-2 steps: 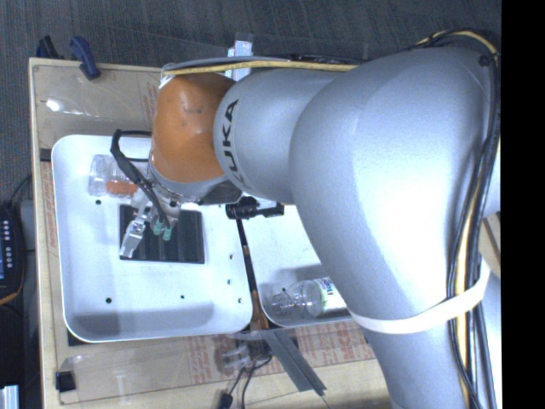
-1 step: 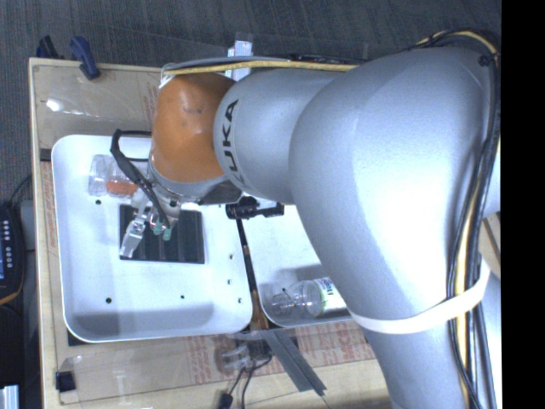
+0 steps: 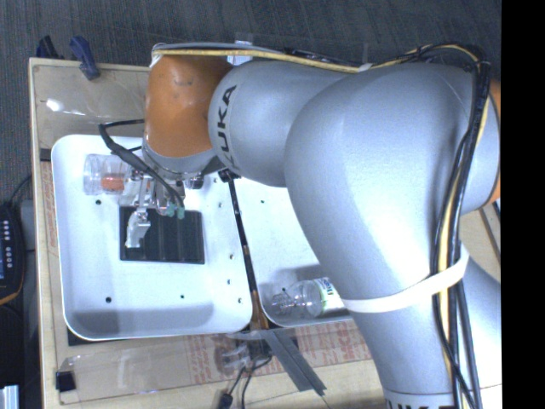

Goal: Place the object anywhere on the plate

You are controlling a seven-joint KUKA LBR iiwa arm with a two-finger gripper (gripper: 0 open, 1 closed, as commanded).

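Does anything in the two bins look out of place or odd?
A clear plastic bottle lies on its side in the right bin, far from the dark plate in the left bin. Nothing looks spilled or broken.

A pale wooden bench (image 3: pixel 41 109) stood on dark grey carpet (image 3: pixel 255 11). A blue clamp (image 3: pixel 83 56) gripped the bench's far left corner; light glared just below it.

Arm (image 3: pixel 341 143) hides most of right bin (image 3: pixel 281 313); bottle (image 3: pixel 302 298) partly covered; gripper (image 3: pixel 153 207) finger state unclear.
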